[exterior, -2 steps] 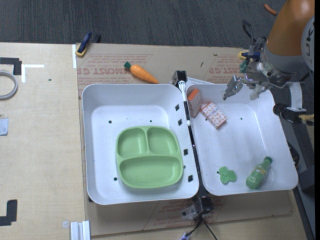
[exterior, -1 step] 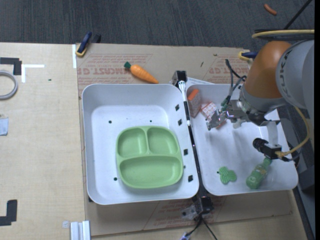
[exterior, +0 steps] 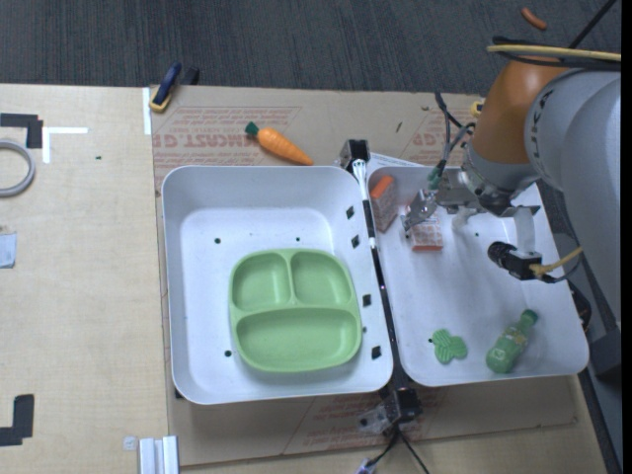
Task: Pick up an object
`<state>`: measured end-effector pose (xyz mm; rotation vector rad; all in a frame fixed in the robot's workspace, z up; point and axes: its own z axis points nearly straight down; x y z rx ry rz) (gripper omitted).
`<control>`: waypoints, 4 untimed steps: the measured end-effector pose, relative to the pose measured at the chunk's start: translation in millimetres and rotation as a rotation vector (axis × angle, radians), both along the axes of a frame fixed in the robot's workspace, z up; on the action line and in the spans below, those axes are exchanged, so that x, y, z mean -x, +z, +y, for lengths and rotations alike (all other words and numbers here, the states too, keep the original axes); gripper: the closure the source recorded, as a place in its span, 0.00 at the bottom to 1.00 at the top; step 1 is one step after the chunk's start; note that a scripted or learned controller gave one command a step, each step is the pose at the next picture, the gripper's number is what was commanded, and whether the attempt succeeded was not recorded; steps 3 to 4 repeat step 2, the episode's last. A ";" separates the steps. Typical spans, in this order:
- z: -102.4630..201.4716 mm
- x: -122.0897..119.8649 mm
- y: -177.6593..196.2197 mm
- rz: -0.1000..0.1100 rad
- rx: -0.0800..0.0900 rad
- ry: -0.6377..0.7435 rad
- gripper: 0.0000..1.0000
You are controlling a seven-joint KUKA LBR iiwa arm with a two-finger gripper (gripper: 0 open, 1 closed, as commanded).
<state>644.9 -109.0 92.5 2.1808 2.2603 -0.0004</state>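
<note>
My gripper hangs over the back left part of the right bin, at the end of the grey arm with the orange band. Right below its tip lies a small pale packet with a red edge; whether they touch cannot be told. Just left of it, by the bin's wall, sits a small orange and red item. At the bin's front right lies a green bottle, with a small green leafy toy to its left.
The left bin holds a green divided plate. A toy carrot lies on the cardboard behind the bins. A blue and yellow tool rests at the back left. A black cable part hangs beside the wrist.
</note>
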 end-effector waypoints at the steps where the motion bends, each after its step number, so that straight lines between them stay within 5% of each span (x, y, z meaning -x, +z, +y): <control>1: -0.5 -0.2 9.8 -0.001 0.001 -0.001 1.00; 2: 30.7 -14.1 99.7 0.000 0.000 0.005 1.00; 4: 30.7 -14.1 99.7 0.000 0.000 0.005 1.00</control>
